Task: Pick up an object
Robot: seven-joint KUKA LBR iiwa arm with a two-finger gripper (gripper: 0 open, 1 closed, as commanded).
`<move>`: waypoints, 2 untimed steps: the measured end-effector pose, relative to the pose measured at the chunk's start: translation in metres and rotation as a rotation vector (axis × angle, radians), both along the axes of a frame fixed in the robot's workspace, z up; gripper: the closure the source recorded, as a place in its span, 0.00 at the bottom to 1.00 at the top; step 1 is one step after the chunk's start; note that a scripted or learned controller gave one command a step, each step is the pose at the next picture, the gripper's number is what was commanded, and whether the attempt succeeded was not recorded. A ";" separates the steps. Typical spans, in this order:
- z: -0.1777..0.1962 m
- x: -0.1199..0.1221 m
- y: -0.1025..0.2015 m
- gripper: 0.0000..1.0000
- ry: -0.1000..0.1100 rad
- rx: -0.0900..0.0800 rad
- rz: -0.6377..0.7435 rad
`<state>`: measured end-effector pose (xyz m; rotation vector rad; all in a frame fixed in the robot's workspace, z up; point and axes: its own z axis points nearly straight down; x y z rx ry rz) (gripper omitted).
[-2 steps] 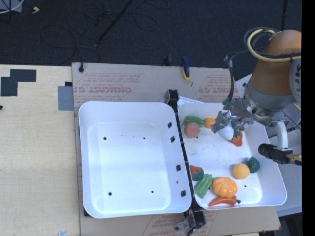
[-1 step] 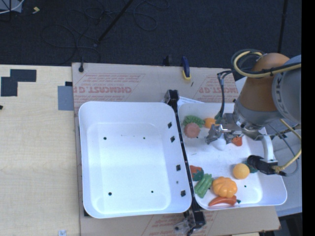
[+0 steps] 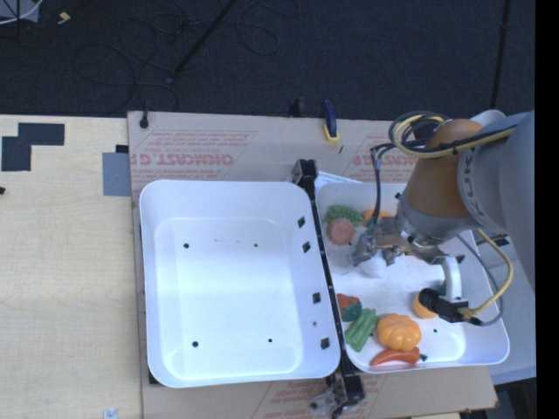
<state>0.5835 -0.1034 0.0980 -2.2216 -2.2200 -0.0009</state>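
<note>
Now we are seeing the grey metal pincer (image 3: pixel 374 250) hanging low in the right shallow white bin (image 3: pixel 489 343), beside a round pink toy (image 3: pixel 341 230); we cannot tell its state. An orange pumpkin-shaped toy (image 3: pixel 398 330) is lying nearer the front.

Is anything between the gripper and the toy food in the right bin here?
Nothing visible blocks it. The gripper is already low inside the right bin, beside the pink toy and green leafy piece. The orange pumpkin lies nearer the bin's front, uncovered.
</note>
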 end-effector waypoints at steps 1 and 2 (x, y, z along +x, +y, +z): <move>0.095 0.022 0.034 1.00 -0.005 -0.001 0.004; 0.125 0.018 0.078 1.00 0.003 -0.001 0.001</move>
